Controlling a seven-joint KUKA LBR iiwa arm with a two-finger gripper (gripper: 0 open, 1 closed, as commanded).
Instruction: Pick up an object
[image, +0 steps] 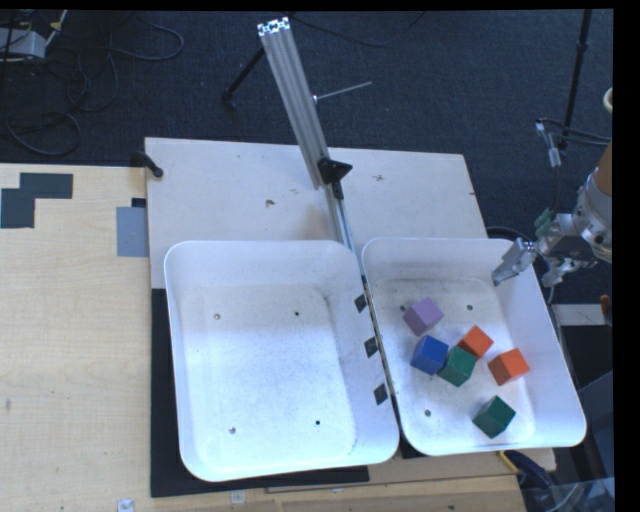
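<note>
Coloured blocks (459, 358) are clustered in the right bin (568, 400), purple block (423, 315) nearest the hand (519, 260). Hand is seen at the bin's upper right rim, nothing held; finger spread cannot be told. Cluster lies down-left of it.

Two bins are set side by side on the table (250, 190). Six blocks (458, 366) are clustered in the right bin (540, 425); the hand (520, 260) is placed over its far right rim.
</note>
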